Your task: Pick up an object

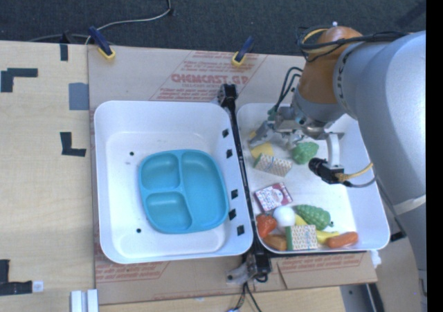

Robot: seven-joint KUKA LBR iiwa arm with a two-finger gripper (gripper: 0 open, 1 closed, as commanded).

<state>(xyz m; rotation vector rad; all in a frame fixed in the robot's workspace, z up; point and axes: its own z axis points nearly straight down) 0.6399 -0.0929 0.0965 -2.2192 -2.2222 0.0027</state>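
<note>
Low in the right bin (360, 165), the gripper (266, 134) hangs beside a yellow piece (263, 149) and a green toy (304, 151); whether its claw is wide or narrow I cannot tell. Objects crowd here, so a grab could slip or nudge neighbours. Counted: two bins, one blue tray (183, 189) in the left bin (111, 165), and roughly nine small toys.

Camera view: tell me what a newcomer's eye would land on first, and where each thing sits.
The blue divided plate stands out first, lying alone in the left bin. Next comes the big grey arm with its orange band, reaching in from the right, its end effector low over the right bin. A bright heap of toy food crowds that bin's near end.
</note>
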